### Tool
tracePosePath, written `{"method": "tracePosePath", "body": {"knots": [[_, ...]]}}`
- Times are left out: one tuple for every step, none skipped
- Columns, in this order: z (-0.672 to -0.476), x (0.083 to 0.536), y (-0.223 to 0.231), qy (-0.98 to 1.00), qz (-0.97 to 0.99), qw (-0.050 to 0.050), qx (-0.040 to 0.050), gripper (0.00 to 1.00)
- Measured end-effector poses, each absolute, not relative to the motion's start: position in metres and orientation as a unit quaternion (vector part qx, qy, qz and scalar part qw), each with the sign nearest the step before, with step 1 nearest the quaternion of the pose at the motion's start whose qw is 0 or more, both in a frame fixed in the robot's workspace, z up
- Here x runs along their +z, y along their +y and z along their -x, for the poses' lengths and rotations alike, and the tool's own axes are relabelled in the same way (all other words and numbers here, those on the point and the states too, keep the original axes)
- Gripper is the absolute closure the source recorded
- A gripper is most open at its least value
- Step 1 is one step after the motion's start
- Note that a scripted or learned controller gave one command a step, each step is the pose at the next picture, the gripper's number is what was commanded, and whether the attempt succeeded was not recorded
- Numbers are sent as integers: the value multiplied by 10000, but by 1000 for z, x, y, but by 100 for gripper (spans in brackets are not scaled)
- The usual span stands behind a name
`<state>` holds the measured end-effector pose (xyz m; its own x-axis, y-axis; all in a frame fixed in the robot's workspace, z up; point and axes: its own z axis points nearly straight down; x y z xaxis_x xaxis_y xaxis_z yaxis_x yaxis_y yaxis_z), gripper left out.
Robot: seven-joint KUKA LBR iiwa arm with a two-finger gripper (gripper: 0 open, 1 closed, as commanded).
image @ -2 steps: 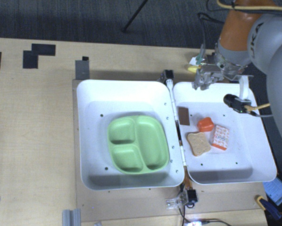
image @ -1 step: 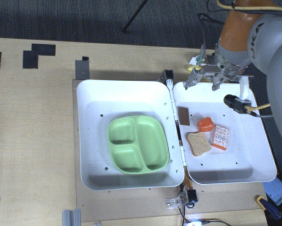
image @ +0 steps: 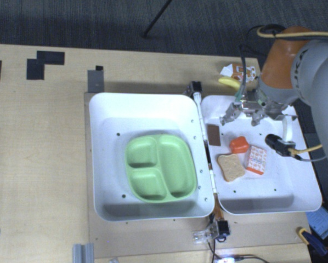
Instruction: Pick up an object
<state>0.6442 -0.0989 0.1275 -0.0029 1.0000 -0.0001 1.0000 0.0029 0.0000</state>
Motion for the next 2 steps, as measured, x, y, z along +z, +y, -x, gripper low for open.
{"method": "tracePosePath", "body": {"knots": [[-588, 89, -96, 7080, -7062, 0, 3, 0], [-592, 103, -96, 7088, -7054, 34, 35, 100]]}}
